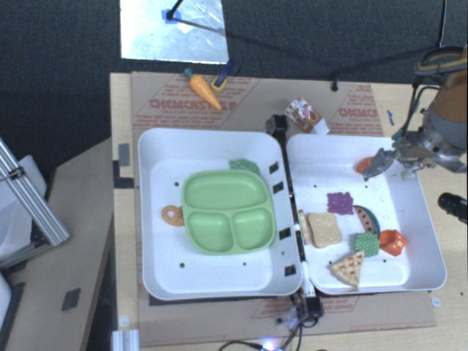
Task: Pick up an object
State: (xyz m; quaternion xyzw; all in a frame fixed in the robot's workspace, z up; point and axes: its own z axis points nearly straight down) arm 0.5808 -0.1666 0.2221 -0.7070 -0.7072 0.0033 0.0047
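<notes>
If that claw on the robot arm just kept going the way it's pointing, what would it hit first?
The gripper points left and downward into the right bin. Right at its tip lies a small orange object, so it would probably meet that first, then the bin floor. Depth is hard to judge from this one view.

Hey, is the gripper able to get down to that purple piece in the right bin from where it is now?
Probably yes: the gripper hangs near the purple piece, which lies flat with nothing over it.
</notes>
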